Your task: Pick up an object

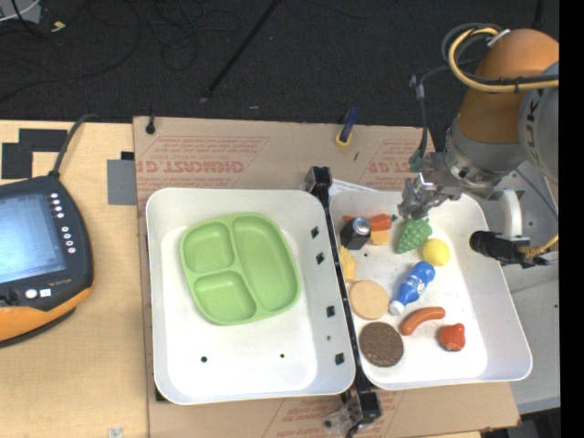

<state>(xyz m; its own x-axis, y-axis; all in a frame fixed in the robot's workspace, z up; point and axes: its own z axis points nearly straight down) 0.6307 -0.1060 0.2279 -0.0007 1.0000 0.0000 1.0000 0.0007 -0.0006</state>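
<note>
Camera view: gripper [418,199] hangs over the far edge of the right white bin [497,354], just above the green bumpy grape-like toy [412,234]; whether the jaws are parted or clenched, cannot tell. Judged best: descend straight onto the grapes. The yellow lemon-shaped toy [436,251], just right of them, and the dark can [355,233], to their left, crowd the approach.

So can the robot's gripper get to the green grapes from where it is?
Probably yes. The gripper hangs just above the green grapes, whose top looks uncovered.
</note>
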